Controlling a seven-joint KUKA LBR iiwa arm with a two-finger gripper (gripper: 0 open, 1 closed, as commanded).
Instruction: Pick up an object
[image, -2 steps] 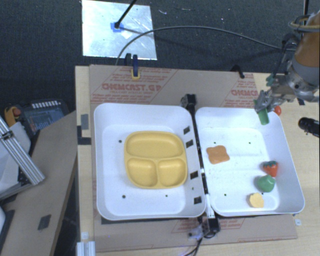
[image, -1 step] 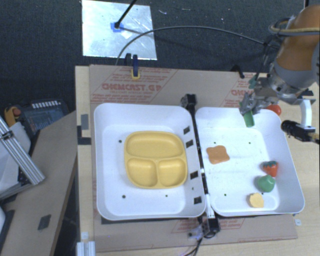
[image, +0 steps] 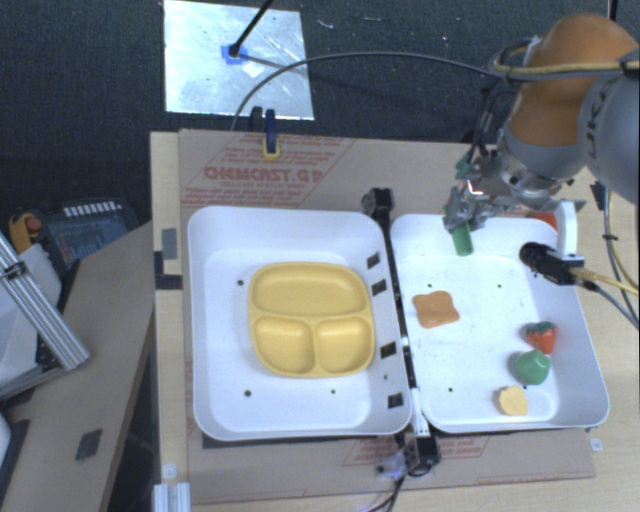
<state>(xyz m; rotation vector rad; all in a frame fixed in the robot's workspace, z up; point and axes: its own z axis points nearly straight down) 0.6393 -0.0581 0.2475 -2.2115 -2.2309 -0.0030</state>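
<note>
A: What is lying in the bins?

B: The left bin (image: 215, 300) is holding a smooth yellow plastic tray (image: 310, 318) with rounded corners, moulded into three compartments. The right bin (image: 480, 405) is holding a flat orange toast-shaped piece (image: 436, 309), a red and orange rounded piece (image: 541, 336), a lumpy green piece (image: 530, 367) just below it and a small pale-yellow chunk (image: 512, 401).

A: And the gripper?

B: The gripper (image: 461, 228) is hanging over the right bin's far edge, under the glossy orange band (image: 565, 85). A small green cylinder (image: 461, 240) is showing at its tip. It is looking pinched between the metal fingers, though I cannot tell for certain.
</note>
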